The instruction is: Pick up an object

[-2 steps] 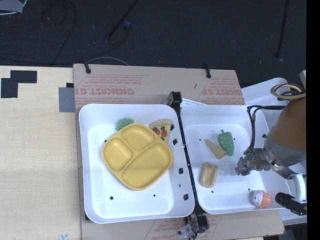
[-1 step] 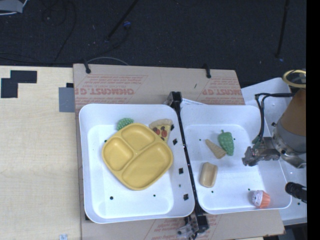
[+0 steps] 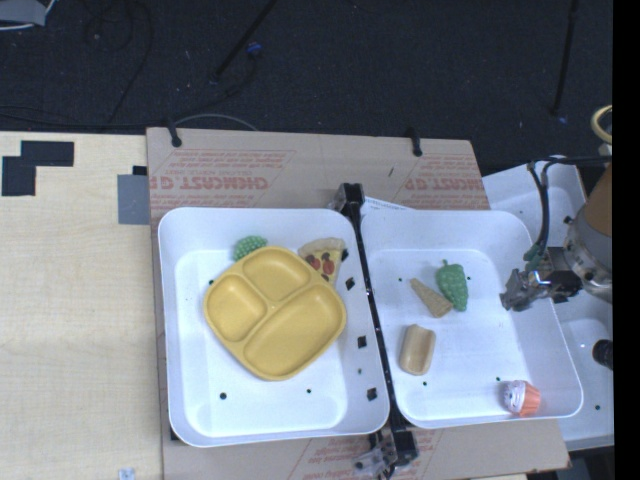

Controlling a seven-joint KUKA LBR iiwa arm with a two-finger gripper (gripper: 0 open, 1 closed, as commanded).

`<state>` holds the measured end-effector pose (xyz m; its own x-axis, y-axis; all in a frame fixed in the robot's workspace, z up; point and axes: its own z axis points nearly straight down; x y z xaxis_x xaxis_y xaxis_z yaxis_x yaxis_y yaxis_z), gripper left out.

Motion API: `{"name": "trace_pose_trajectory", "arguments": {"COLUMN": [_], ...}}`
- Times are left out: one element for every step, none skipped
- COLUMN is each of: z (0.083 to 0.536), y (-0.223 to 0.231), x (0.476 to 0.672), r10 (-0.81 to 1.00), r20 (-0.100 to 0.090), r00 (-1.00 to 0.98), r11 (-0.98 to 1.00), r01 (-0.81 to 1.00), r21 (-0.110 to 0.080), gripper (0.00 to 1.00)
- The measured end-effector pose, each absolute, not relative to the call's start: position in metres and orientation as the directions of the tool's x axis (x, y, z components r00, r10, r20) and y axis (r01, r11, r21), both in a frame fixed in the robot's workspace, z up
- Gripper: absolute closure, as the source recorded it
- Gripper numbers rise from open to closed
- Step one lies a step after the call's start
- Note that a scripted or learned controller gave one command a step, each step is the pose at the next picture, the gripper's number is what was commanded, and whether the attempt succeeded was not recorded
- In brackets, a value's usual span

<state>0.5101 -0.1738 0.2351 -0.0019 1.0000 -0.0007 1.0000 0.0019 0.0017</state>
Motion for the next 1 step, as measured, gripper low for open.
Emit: {"name": "trace_pose_trajectory", "arguments": {"z": [0.2674], "y": [-0.1743], "x": [0.5108], "r10": [1.000], "r20": [0.000], "r00": [-0.002], "r11": [0.002], "r01": [1.000], "r21": [0.001], "gripper": [1.00]}}
